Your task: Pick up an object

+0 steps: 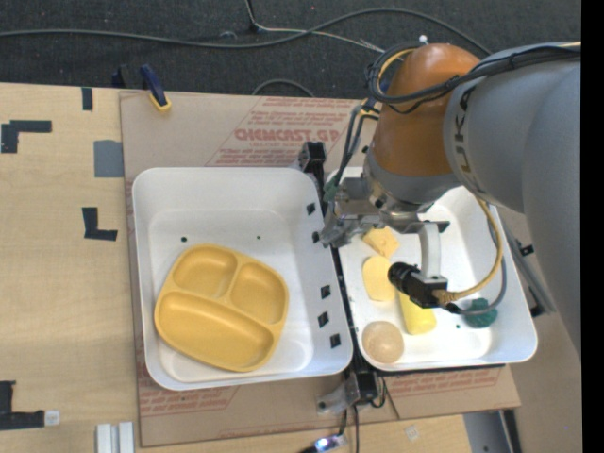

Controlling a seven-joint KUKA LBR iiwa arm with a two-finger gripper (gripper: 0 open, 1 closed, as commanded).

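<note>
Two white bins sat side by side on the bench: the left bin (151, 206) and the right bin (514, 343). Nearest in the right bin lay one round tan piece (383, 342). Just beyond it were one yellow block (419, 318) (its far end covered by part of the robot) and one small teal thing (480, 315), too small to make out. Further back came one pale yellow oval (377, 278), then one pale yellow wedge (382, 243), making five loose things. The left bin held a single yellow divided plate (221, 305) with three compartments. The jaws hung at the right bin's left rim, beside the wedge. The wrist hid them, so I could not tell their opening or whether they held anything. The grey arm (528, 130) was cut off at the right.
</note>
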